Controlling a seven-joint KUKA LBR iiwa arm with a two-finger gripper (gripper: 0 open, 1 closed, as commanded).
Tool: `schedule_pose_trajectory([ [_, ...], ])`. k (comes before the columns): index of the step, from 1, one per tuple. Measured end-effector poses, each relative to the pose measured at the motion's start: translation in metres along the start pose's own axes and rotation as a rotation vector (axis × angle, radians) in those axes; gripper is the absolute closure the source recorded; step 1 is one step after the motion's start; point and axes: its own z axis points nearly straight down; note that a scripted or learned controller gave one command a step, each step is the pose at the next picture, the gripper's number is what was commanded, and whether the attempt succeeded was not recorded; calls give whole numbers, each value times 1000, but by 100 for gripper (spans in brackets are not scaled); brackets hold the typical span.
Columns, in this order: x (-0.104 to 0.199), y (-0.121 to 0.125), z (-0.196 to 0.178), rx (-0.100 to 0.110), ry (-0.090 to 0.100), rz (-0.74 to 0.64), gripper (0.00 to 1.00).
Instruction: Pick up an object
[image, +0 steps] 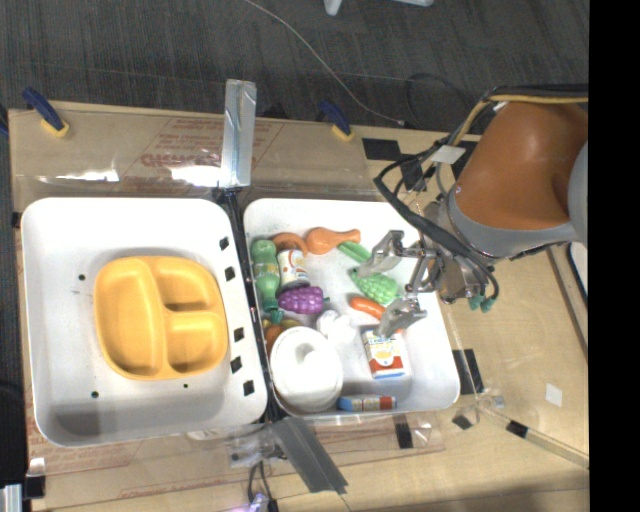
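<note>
In the right bin (440, 352), the gripper (391, 279) hangs with jaws spread, straddling the green ridged toy (377, 288). The toy lies directly between the fingers, touching neither visibly; its long axis runs far-left to near-right.

— From my screen, what's sitting in the left bin (50, 300)?

— A yellow tray (160, 315) with divided sections, lying flat near the middle. I count three compartments, one long and two smaller.

— And around the bins?

— I see blue clamps (45, 112) along the far edge of the bench, a strip of silver tape (238, 135) running up from the gap between the bins, and a thin white cable (330, 70) trailing across the dark floor.
</note>
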Motion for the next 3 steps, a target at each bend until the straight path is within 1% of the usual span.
schedule_pose_trajectory([
  [1, -53, -55, 144, -4, 11, 216, 0],
  [2, -96, -72, 168, -1, 1, 205, 0],
  [3, -81, -72, 180, 0, -3, 27, 0],
])
